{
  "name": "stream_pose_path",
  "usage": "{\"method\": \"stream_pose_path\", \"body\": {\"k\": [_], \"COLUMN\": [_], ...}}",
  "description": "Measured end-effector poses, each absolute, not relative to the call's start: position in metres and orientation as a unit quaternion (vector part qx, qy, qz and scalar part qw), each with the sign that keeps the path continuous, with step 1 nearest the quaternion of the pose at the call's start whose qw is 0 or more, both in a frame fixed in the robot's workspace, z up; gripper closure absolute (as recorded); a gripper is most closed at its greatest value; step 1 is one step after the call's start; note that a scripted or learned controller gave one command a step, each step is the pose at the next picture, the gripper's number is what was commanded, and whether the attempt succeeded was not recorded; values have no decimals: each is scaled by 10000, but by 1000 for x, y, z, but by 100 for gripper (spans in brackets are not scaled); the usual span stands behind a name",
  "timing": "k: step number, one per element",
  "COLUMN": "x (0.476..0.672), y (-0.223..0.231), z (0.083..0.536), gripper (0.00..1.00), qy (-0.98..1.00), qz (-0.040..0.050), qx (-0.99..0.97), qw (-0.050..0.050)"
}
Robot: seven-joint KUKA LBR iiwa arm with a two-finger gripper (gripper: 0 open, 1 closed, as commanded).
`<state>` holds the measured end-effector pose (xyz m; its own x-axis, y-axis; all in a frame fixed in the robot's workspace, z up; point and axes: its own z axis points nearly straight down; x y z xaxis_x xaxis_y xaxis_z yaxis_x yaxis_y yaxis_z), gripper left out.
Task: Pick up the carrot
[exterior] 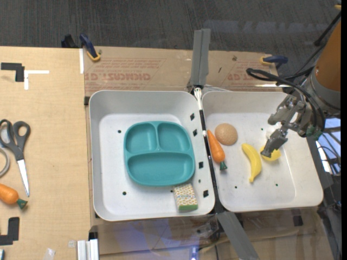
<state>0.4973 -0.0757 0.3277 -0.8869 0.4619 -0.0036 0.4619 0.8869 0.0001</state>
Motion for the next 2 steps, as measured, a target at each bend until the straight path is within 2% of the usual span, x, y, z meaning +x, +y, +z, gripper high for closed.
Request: {"method": "stream_pose_path", "body": {"k": [1, 2], "x": [518, 584], "y": [-97, -95], "z": [197, 94], "gripper": [0, 0], "qy": [9695, 9700], "qz": [-3, -1], "qx": [2451, 2432], "qw": [-1, 33]}}
